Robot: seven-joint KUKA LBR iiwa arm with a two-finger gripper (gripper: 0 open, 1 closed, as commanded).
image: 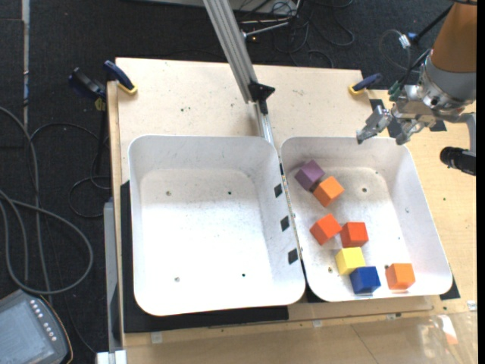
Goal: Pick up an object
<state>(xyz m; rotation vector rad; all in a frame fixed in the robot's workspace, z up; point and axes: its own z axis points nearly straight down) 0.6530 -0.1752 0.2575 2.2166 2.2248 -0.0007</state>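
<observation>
Hand (386, 130) hangs over the far rim of the right bin (428, 218), fingers spread wide, gripping nothing. Blocks lie inside that bin; the purple block (308, 175) is nearest the hand.

The arm (457, 40) has a broad orange band above a grey wrist section. Dark cables run along it, one with a small blue fitting. The gripper (386, 127) is grey metal with slim fingers.
</observation>
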